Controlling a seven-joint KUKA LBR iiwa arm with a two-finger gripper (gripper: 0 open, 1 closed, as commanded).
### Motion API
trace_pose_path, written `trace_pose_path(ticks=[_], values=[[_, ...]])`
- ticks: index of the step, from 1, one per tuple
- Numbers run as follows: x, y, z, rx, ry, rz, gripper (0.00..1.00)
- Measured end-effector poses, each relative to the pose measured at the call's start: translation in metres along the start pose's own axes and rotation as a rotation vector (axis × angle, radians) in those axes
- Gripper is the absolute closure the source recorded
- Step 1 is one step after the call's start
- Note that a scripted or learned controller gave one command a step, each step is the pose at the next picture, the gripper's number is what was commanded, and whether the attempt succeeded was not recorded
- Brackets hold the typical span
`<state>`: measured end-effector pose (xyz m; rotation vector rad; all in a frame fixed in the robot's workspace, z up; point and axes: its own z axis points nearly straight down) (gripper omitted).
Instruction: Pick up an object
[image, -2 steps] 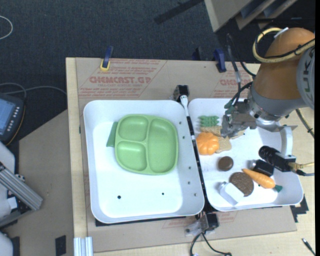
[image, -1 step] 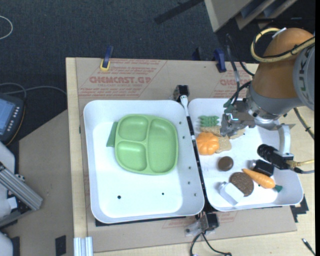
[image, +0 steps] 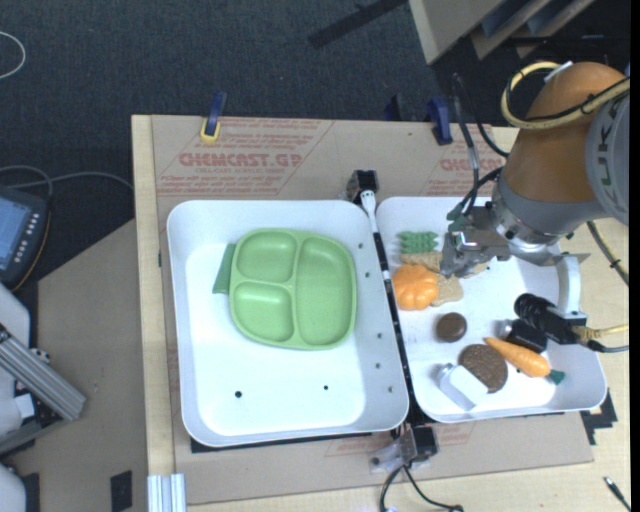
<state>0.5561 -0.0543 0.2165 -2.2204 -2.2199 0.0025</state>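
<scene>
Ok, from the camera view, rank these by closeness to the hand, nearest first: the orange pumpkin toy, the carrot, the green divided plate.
1. Orange pumpkin toy: just left of and below the hand, in the right bin.
2. Carrot: lower right in the same bin, near the front edge.
3. Green divided plate: far left, in the left bin.
</scene>
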Motion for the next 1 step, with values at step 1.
trace_pose_path(ticks=[1], values=[[-0.0071, -0.0131, -0.0137, -0.001, 0.001, 0.000, 1.00]])
